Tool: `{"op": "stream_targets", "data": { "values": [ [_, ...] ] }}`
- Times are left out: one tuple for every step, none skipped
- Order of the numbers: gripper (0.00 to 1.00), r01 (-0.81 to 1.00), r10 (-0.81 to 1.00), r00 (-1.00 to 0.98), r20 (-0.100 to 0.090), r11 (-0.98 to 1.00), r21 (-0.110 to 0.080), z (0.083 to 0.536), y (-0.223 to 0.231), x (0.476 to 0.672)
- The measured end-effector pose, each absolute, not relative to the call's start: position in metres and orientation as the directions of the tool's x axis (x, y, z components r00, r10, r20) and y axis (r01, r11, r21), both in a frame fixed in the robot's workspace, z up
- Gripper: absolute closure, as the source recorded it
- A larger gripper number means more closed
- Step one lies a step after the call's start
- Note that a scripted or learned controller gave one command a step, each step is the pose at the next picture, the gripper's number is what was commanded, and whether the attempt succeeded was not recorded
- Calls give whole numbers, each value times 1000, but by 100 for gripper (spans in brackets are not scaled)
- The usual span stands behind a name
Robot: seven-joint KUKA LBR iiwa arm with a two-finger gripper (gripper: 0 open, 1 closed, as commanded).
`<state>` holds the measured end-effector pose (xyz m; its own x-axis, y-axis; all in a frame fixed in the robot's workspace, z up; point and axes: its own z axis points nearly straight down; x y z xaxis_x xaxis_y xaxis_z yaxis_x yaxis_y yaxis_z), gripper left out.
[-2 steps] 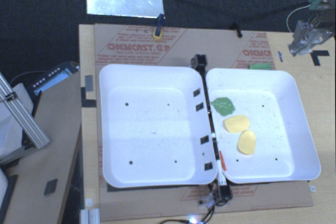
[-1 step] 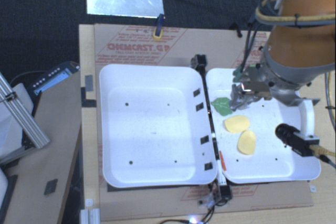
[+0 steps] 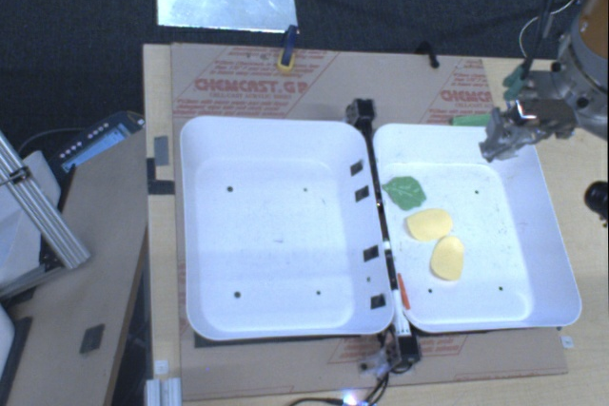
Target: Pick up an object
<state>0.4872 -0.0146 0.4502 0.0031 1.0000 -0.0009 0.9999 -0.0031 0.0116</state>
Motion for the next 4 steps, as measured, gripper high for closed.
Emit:
{"op": "stream_targets", "data": {
  "values": [
    [100, 1000, 1000, -12, 3, 12, 10, 514, 64, 487],
    [100, 1000, 1000, -11, 0, 11, -6, 428, 138, 486],
    [100, 1000, 1000, -6, 2, 6, 5, 457, 155, 490],
    [100, 1000, 1000, -6, 2, 5, 5, 488, 164, 487]
  ]
}}
